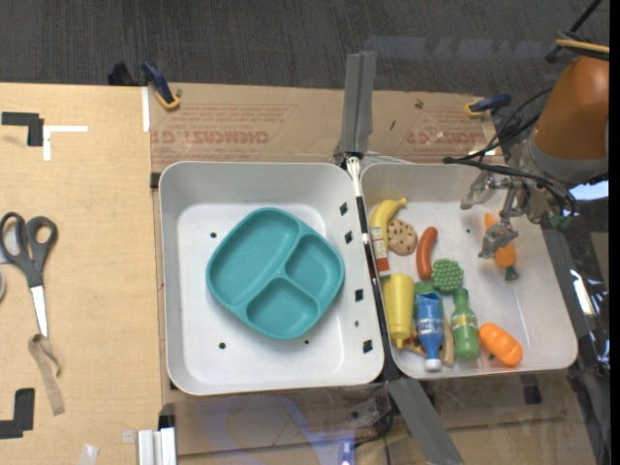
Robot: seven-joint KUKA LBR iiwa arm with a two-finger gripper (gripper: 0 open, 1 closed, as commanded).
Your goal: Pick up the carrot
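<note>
The carrot (504, 253) is small and orange with a green tip pointing down, and it is at the right side of the right bin (542, 260). My gripper (498, 238) reaches in from the right under the orange band and comes down onto it. The dark fingers (492, 234) are closed on the carrot's upper part, and a bit of orange shows above them. I cannot tell whether the carrot's tip touches the bin floor.
The right bin also holds a banana (386, 211), a cookie (400, 233), a red sausage (426, 250), broccoli (447, 275), yellow (398, 303), blue (429, 323) and green (464, 327) bottles, and an orange vegetable (501, 345). A teal divided plate (276, 272) lies in the left bin. Scissors (29, 250) lie far left.
</note>
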